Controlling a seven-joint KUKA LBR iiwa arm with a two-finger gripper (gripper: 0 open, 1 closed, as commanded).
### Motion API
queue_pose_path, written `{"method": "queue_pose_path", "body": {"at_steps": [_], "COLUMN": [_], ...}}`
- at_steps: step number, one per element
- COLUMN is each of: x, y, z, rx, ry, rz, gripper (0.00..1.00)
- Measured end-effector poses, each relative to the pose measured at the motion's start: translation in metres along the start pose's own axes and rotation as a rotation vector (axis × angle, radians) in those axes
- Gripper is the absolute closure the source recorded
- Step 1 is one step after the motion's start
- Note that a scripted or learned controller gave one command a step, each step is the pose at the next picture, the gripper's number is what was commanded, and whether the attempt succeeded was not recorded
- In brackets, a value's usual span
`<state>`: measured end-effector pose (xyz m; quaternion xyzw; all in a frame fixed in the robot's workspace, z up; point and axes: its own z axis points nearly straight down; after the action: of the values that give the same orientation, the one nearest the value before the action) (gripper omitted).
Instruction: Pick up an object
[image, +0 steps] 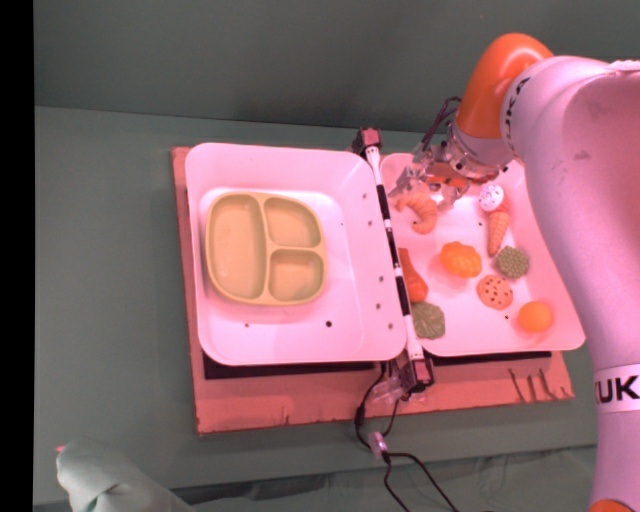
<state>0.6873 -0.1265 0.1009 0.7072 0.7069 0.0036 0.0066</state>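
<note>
My gripper (428, 187) hangs low over the far left corner of the right bin (560, 335). Directly under and just in front of it lies an orange shrimp-shaped toy (421, 213), touching or nearly touching the gripper. Other toys lie in this bin: an orange pumpkin (461, 259), a carrot cone (497, 231), a white spotted ball (491, 197), a green round piece (512, 262), a brown holed slice (494, 291), an orange ball (534, 316), a green leaf (429, 320) and a red-orange piece (412, 281) by the left wall.
The left bin (350, 330) holds a yellow-green divided plate (266, 247). A black-and-white bar (392, 240) runs between the bins. Cables (385, 450) trail off the bench's front edge. The arm's grey body (590, 200) covers the right bin's right side.
</note>
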Motion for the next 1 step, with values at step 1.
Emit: {"method": "queue_pose_path", "body": {"at_steps": [1], "x": [-0.0013], "y": [0.0033], "z": [-0.0158], "rx": [-0.012], "ry": [-0.004], "rz": [0.002], "gripper": [1.00]}}
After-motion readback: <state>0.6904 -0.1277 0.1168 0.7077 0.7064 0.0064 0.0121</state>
